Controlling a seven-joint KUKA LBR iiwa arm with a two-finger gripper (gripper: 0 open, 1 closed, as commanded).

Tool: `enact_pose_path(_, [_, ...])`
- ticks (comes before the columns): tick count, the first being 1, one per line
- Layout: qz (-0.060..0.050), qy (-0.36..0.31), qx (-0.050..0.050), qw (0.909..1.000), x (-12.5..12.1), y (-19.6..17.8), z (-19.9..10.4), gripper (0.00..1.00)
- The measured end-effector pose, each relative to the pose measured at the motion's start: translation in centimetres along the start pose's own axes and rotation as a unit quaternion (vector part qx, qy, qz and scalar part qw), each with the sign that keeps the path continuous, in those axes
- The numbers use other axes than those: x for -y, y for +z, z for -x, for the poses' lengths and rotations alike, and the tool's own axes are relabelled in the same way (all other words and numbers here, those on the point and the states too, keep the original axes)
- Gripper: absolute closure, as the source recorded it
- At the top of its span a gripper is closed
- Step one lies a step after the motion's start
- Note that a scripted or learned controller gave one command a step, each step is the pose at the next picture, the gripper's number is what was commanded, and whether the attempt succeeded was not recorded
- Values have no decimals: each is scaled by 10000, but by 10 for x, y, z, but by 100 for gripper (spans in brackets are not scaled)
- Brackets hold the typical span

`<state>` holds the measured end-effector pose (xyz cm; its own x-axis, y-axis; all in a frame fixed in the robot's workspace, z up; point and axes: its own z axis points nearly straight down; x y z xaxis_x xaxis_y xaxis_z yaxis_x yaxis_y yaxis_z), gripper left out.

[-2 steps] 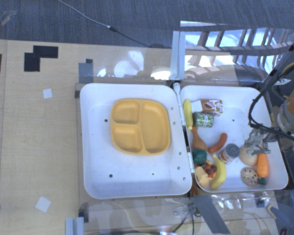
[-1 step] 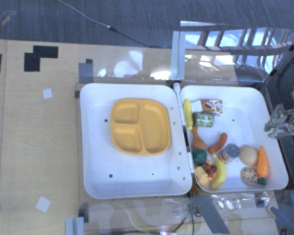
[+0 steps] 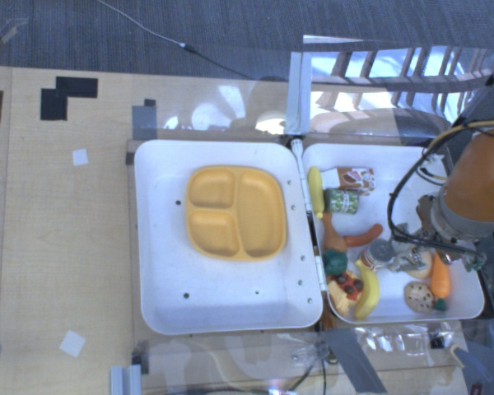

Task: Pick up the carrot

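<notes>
- The gripper [image 3: 412, 257] hangs low over the right bin [image 3: 395, 156]. Its fingers are hard to make out against the shiny bits, so I cannot tell how wide they are.
- The carrot [image 3: 440, 276] lies just beside the gripper, near the bin's right side. It is orange with a green end pointing down.
- A cookie [image 3: 420, 296] sits right next to the carrot's green end.
- A hot dog [image 3: 362, 236] and a banana [image 3: 368, 287] lie on the gripper's other side.
- Farther off are a green can [image 3: 342, 201], a small box [image 3: 354, 178] and a long yellow thing [image 3: 315, 192].
- The left bin [image 3: 160, 220] holds a yellow plate [image 3: 234, 212] with three parts.
- The grey and orange arm [image 3: 477, 188] is above the carrot's corner.
</notes>
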<state>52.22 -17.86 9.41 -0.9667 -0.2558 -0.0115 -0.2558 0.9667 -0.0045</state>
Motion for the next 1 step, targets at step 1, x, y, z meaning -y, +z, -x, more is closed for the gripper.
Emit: enact_pose_path(1, [-49, -632, 38, 9980, 28, -127, -4, 100])
